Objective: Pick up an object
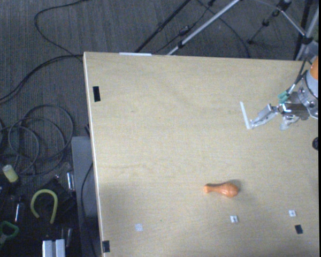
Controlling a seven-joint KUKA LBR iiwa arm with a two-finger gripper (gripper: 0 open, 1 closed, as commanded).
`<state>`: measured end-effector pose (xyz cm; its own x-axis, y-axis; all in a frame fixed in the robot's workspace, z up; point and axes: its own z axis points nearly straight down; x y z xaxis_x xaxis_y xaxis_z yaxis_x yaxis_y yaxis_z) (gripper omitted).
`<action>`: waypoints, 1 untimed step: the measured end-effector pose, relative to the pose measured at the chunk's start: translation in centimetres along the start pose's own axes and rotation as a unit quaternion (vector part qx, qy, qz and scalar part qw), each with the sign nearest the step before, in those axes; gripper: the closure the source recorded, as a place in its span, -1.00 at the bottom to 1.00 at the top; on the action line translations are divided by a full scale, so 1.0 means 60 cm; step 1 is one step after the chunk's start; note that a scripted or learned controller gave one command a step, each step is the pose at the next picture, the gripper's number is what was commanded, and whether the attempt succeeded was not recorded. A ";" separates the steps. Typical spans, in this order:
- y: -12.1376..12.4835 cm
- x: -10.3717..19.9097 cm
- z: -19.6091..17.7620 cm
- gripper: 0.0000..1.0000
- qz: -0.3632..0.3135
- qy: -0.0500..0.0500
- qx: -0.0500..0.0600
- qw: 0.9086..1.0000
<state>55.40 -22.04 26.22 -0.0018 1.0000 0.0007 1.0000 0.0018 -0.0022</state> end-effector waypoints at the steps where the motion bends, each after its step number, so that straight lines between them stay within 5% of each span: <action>1: 0.133 0.005 0.130 -1.00 0.003 -0.002 0.000 1.000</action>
<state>63.34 -21.74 18.42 0.0047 1.0000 -0.0034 1.0000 -0.0048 -0.0030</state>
